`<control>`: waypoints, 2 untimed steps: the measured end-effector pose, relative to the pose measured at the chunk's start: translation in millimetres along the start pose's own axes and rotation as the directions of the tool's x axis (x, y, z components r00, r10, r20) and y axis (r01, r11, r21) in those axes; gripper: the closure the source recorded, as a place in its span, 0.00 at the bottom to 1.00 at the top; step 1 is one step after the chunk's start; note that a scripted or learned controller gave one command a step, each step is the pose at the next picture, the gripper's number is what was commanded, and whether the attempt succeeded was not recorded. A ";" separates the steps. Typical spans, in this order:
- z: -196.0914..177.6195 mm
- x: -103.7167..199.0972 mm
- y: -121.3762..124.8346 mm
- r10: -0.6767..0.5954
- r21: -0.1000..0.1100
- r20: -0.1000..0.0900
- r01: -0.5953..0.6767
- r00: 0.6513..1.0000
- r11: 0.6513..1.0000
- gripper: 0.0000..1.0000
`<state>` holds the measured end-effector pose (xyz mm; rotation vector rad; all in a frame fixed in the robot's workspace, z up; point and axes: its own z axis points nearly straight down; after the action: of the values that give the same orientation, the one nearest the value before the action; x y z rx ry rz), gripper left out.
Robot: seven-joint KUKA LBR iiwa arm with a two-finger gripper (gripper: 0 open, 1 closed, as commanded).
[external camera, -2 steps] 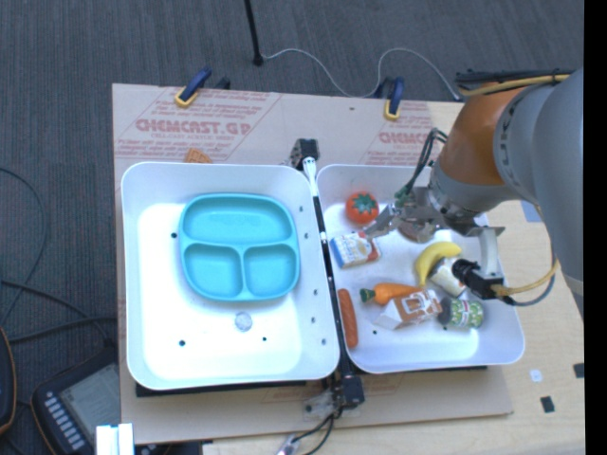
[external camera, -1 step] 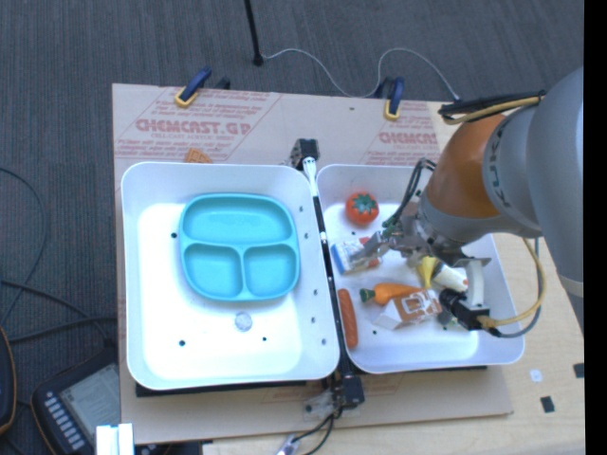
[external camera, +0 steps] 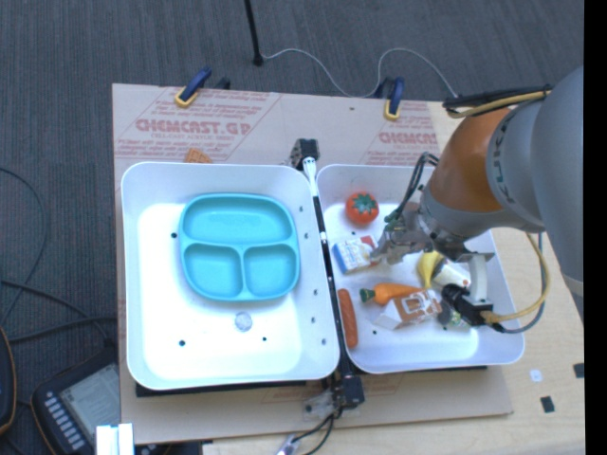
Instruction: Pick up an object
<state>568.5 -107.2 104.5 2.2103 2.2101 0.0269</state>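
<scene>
The left bin (external camera: 133, 254) carries a light-blue divided plate (external camera: 239, 246) slightly toward its far side, with a small clear disc (external camera: 244, 322) just beside the plate's near edge; the rest of that floor is bare. Against the right bin's (external camera: 503, 354) left wall lies a slim red-orange piece like a toy sausage (external camera: 348, 318). Toward the far left corner sits a toy tomato (external camera: 361, 207), well apart from the rest. In the middle a small white packet with red and blue print (external camera: 353, 252) lies just beside the gripper (external camera: 396, 245), which hangs low over the bin floor; whether it is open or closed I cannot tell, and nothing is visibly held. Nearer the front edge lie a toy carrot (external camera: 391, 294) and, touching it, a brown-and-white packet (external camera: 417, 309). Under the arm's wrist sits a yellow banana-like piece (external camera: 431, 267).

The likely target is the printed packet or the carrot. The main risk is crowding: carrot, brown packet and yellow piece lie so close that descending fingers could push one aside or catch two. A flat packet may slip free. The cable by the near right corner could snag. Open room lies around the tomato and along the far wall.
</scene>
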 end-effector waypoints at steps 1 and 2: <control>0.8 0.0 -0.6 0.000 0.002 0.000 0.000 1.000 1.000 0.00; 16.0 -14.9 -44.1 0.000 0.016 0.003 0.000 1.000 1.000 0.00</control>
<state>524.8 -122.1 87.5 2.2170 2.2168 0.0052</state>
